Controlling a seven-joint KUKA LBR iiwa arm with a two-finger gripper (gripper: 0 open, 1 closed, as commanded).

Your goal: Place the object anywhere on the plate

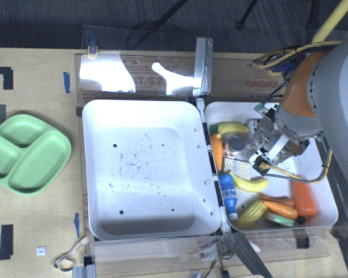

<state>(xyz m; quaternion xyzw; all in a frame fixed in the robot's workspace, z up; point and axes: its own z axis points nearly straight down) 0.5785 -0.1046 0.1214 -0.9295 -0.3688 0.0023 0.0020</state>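
Observation:
The green divided plate [28, 153] lies on the wooden bench at the far left, outside both bins. My gripper [256, 145] hangs low in the right bin [327, 213], far from the plate, over a pile of toy food. Just to its left are a yellow banana [232, 128] and a grey round piece [236, 143]. Below it lie a patterned box [238, 167] and a second banana [250, 184]. I see nothing clearly between the fingers.
An orange carrot [216, 150] and a blue bottle [227, 192] lie along the right bin's left wall. A yellow ribbed piece [252, 211] and an orange cylinder [304, 198] sit near its front. The left white bin [93, 172] stands between gripper and plate.

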